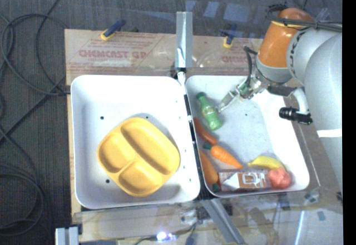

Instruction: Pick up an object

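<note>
While the green bottle (209,113) lay on its side at the far left of the right bin (278,127), the gripper (224,103) hung just to its right, its thin tip close to the bottle's shoulder; whether it touched could not be told, nor how its tip was set. Nothing showed in its grasp. Nearer along the bin's left wall lay three carrots (225,155), one slanting out toward the middle. At the near edge a brown carton (245,180) lay flat, with a yellow banana (265,161) and a red fruit (281,178) to its right. Left of all this, the left bin (89,99) bore a yellow divided plate (139,156). Both bins sat on a brown board (128,55).
</note>
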Robot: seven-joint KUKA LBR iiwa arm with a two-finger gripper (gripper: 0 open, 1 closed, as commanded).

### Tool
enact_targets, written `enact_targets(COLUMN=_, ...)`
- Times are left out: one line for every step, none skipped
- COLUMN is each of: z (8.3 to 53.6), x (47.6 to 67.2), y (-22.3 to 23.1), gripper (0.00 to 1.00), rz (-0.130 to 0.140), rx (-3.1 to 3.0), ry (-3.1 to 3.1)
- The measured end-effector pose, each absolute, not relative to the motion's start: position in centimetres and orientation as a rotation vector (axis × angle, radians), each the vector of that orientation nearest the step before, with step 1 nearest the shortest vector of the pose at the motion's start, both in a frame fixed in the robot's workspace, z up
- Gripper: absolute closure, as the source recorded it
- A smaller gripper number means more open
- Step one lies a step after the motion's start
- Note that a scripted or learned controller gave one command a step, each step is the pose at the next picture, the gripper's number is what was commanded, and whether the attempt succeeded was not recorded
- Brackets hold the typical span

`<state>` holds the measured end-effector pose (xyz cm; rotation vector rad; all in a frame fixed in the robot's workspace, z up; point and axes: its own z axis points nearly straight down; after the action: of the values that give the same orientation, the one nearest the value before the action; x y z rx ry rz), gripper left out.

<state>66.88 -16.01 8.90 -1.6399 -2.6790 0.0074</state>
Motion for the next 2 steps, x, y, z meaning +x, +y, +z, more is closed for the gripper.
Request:
enact_targets(z=10.0, x=67.1, y=-16.1, gripper=1.00, rz=0.007, rx=-1.647, ry=-2.693)
enact_targets(z=9.1, x=67.2, y=-13.3, gripper=1.00, rz=0.002, rx=-1.265, ry=-2.891)
